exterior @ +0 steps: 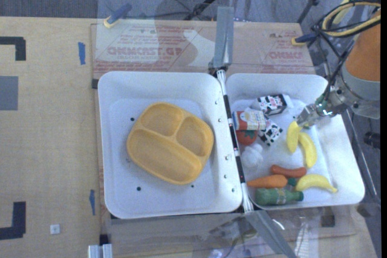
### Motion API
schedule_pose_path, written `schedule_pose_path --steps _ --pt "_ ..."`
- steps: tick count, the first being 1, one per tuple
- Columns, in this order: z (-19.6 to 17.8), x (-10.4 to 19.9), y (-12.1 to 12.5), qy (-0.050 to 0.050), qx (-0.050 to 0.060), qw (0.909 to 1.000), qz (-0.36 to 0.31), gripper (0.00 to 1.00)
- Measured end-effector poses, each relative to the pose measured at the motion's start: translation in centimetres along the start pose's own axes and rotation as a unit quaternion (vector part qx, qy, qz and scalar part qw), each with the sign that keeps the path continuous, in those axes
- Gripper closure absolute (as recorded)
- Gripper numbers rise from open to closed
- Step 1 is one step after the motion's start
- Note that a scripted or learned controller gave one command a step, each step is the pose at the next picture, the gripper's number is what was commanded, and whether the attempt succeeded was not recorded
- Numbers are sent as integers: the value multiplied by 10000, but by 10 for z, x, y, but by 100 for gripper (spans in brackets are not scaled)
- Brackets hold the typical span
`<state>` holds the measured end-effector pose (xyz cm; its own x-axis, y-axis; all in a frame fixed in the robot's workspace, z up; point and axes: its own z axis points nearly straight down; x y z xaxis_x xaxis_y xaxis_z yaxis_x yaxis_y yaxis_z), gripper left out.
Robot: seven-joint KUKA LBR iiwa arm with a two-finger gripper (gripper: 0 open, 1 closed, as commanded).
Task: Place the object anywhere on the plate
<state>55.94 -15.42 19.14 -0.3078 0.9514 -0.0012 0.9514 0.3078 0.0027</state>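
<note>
A yellow plate (170,142) with three compartments lies in the left bin (115,93). The right bin (351,184) holds several toy foods. My gripper (308,118) hangs low over the right bin's upper right part, with its tip just above the top end of a yellow banana (292,138). A second banana (308,151) lies right beside the first. Nothing shows as lifted off the bin floor.
Also in the right bin are a third banana (318,183), a carrot (267,181), a red pepper (289,171), a green bottle (277,196), a small carton (251,121) and two black-and-white toys (272,104). A metal divider (230,130) separates the bins.
</note>
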Motion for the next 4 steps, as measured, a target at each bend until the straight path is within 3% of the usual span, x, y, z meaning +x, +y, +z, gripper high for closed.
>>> schedule_pose_path --steps 1,2,3,4 --pt "11 -10 -78 14 13 9914 -1308 100" --pt "-36 68 -30 -13 -16 9438 -3306 100" --pt "6 80 39 -8 -15 9443 -3290 100" --pt "1 121 104 -16 -29 8826 -4702 100"
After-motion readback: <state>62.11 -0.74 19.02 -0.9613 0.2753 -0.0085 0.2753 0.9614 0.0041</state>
